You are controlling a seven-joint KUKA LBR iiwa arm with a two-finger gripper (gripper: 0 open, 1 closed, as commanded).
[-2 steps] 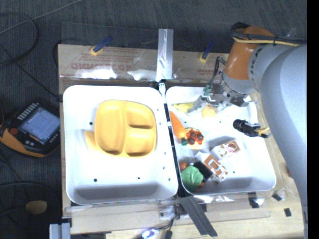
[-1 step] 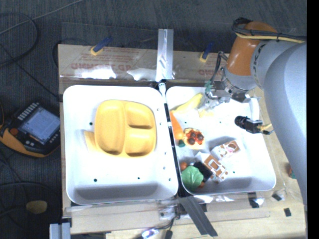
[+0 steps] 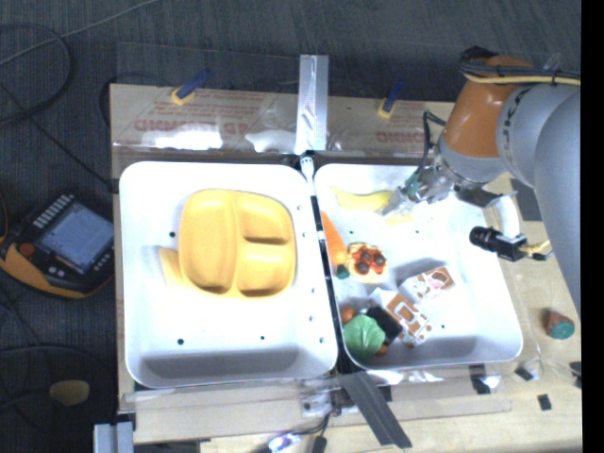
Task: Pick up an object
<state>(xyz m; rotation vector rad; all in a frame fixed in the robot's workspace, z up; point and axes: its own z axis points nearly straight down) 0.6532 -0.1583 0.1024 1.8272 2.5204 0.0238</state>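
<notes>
My tool [image 3: 408,194] hangs over the banana [image 3: 363,199] by the right bin's [image 3: 491,281] back wall, can't tell its grip. Risk: it clips the wall and slips off.

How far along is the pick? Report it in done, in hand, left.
Done: the arm has reached into the right bin, with the claw low at its far side, next to the yellow banana-like piece.
In hand: nothing visibly between the fingers.
Left: the grasp and lift. The carrot, green toy and small cartons lie in that bin; the yellow tray sits in the left bin.
</notes>
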